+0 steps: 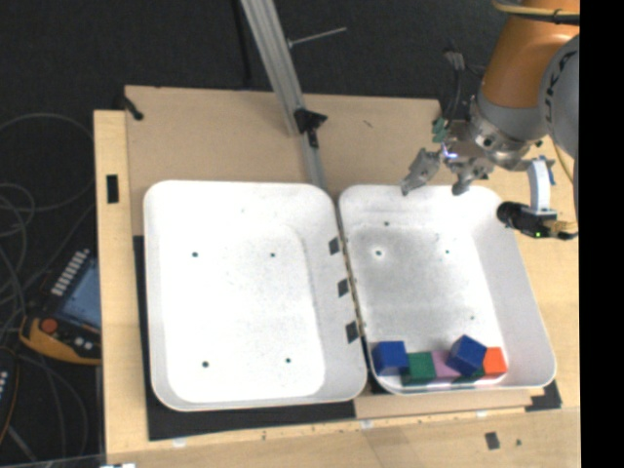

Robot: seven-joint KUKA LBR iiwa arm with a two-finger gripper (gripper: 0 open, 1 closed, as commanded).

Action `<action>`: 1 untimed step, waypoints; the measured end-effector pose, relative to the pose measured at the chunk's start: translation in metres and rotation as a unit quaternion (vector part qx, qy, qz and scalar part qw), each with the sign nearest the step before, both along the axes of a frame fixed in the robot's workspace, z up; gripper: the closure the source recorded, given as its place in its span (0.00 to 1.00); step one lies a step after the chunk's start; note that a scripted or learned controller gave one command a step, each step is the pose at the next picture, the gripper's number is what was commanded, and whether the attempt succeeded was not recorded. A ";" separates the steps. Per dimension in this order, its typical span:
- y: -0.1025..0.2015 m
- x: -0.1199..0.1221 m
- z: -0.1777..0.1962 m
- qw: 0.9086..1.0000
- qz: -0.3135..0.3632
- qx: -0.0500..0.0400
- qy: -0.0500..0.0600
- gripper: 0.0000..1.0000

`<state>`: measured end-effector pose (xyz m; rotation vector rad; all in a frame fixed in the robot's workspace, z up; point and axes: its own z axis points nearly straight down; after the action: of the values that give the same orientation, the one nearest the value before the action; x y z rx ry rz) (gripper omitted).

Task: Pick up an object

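Observation:
Several small blocks lie along the near edge of the right bin (507, 291): a blue block (390, 355), a green block (420, 367), a pink block (446, 367), a second blue block (468, 353) and an orange block (494, 361). My gripper (437, 177) hangs over the far rim of the right bin, well away from the blocks. Its two fingers are spread apart with nothing between them.
The left bin (244, 291) sits beside the right one, joined by small clips at the shared edge. A slanted metal rail (283, 66) rises behind the bins. Cables and a hand-held pendant (63, 310) lie off the bench at the left.

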<state>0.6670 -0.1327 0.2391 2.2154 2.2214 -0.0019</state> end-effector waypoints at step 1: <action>-0.031 -0.111 -0.104 1.000 -0.004 0.002 0.007 0.00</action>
<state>0.5560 -0.1636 0.1351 2.2329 2.2214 -0.0123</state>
